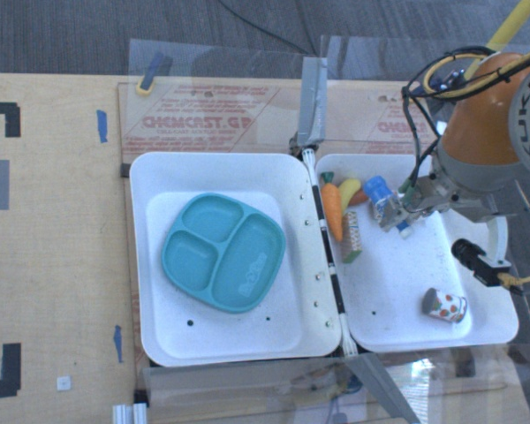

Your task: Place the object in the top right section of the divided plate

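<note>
A teal plastic divided plate with three sections lies in the left shallow white bin, tilted so its large section faces the lower right. The right shallow white bin holds the loose things. Along its left wall lie an orange toy carrot, a yellow piece just beside it, and a long ribbed greyish object touching the carrot's lower end. A small blue object sits near the gripper, which is low in the upper part of this bin; whether its fingers are wide, narrow or closed on anything cannot be told, since they blur into the blue and silver bits there. A small white object with red spots rests near the bin's lower right corner. Behind the bins, clear sheets on the wooden table carry red lettering that reads roughly "CHEMCAST GP". The arm's orange band shows partial black letters, "KU".
</note>
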Available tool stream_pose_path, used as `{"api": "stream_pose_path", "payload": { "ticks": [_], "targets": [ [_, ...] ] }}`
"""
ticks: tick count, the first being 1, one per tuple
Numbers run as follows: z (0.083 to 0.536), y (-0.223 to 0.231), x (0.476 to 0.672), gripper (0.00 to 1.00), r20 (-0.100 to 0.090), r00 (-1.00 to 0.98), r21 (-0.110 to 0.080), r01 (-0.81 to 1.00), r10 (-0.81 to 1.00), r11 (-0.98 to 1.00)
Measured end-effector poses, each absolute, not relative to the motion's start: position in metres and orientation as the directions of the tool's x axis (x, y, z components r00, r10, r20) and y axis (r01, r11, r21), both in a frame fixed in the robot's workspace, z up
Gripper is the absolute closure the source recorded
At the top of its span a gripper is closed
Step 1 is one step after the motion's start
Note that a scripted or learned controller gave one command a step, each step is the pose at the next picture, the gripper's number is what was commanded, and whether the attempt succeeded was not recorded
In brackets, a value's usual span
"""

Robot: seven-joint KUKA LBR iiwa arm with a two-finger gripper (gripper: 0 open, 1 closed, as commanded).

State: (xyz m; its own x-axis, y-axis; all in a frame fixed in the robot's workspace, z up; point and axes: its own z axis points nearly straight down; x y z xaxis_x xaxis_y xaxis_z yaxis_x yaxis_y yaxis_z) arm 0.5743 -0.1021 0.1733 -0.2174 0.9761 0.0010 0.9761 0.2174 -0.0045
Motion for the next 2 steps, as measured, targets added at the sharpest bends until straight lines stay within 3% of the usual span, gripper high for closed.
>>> {"api": "stream_pose_path", "payload": {
  "ticks": [1, 2],
  "targets": [
    [0.181, -0.026, 0.603, 1.00, -0.001, -0.141, -0.005, 0.990, 0.990, 0.141],
    [0.181, 0.036, 0.631, 1.00, -0.001, -0.227, -0.005, 0.974, 0.974, 0.227]
  ]
}}
